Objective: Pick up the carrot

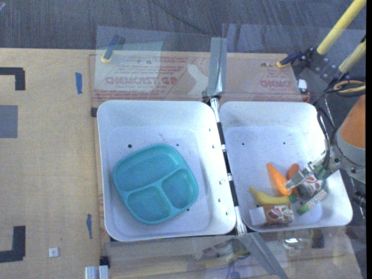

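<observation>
From the camera above the bench, you see the carrot (276, 178) lying in the right bin (256, 121), near the front, just beside the banana (269, 197). The claw (303, 178) hangs low next to the carrot's right side, over a small heap of packets (313, 193). You cannot tell if it is open or closed. The carrot looks like a light, hard, smooth toy, so it may slip. Take it across the thick middle. The teal plate (154, 182) sits in the left bin (110, 156).
</observation>
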